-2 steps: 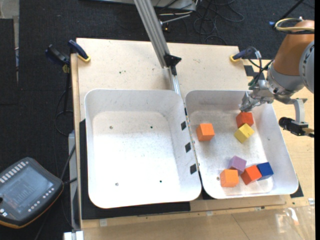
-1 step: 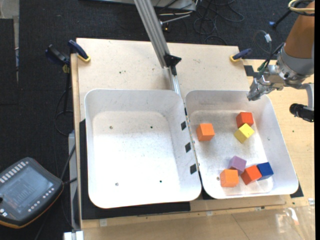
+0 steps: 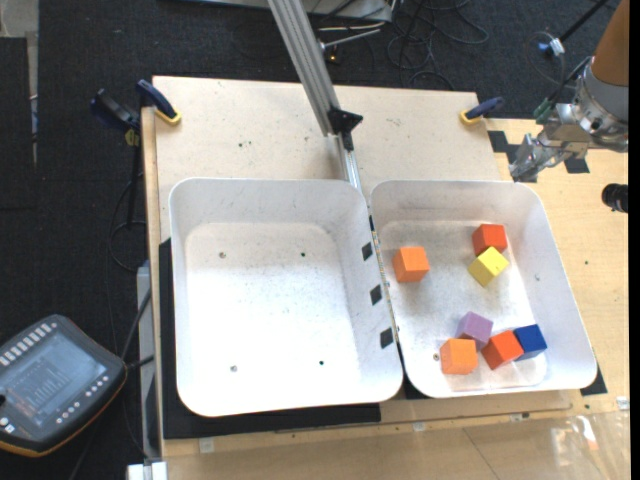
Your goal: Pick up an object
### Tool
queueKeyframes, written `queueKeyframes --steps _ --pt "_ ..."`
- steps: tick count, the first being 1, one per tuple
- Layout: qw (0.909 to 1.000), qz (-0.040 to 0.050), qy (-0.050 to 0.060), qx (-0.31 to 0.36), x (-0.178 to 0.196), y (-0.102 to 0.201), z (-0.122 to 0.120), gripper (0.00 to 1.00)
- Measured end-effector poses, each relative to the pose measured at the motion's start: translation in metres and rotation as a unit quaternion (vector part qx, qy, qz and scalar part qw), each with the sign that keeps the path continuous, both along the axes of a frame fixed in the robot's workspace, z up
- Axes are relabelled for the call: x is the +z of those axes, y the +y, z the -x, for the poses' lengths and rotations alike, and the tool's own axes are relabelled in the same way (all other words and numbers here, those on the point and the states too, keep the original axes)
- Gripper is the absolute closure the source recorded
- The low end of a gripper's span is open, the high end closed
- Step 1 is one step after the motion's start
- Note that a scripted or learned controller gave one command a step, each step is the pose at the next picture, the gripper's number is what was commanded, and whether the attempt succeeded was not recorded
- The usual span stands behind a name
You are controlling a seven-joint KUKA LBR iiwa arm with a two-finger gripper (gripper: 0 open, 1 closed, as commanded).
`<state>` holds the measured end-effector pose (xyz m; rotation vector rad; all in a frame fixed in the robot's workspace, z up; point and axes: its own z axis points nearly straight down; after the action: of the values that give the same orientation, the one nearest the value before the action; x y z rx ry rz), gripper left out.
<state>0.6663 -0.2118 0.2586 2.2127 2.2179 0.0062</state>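
Observation:
The right bin (image 3: 556, 268) holds several small cubes. An orange cube (image 3: 411, 263) lies near its left wall, with a red-orange cube (image 3: 489, 237) and a yellow cube (image 3: 490, 266) touching each other toward the back right. At the front, a purple cube (image 3: 476, 327), an orange cube (image 3: 459, 356), a red cube (image 3: 503, 349) and a blue cube (image 3: 530, 341) are clustered together. My gripper (image 3: 526, 163) hangs above the bench just beyond the bin's far right corner, away from all the cubes, with nothing seen in it.
The left bin (image 3: 180, 218) sits beside the right one. A slanted aluminium bar (image 3: 303, 48) ends at the bins' shared back edge. Clamps (image 3: 160, 103) (image 3: 480, 110) grip the board's far corners. A teach pendant (image 3: 50, 383) lies at the lower left.

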Motion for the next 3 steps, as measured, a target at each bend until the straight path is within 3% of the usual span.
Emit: queueKeyframes --steps 3 --pt "1.0 -0.0022 0.003 0.003 -0.009 0.151 -0.009 1.0"
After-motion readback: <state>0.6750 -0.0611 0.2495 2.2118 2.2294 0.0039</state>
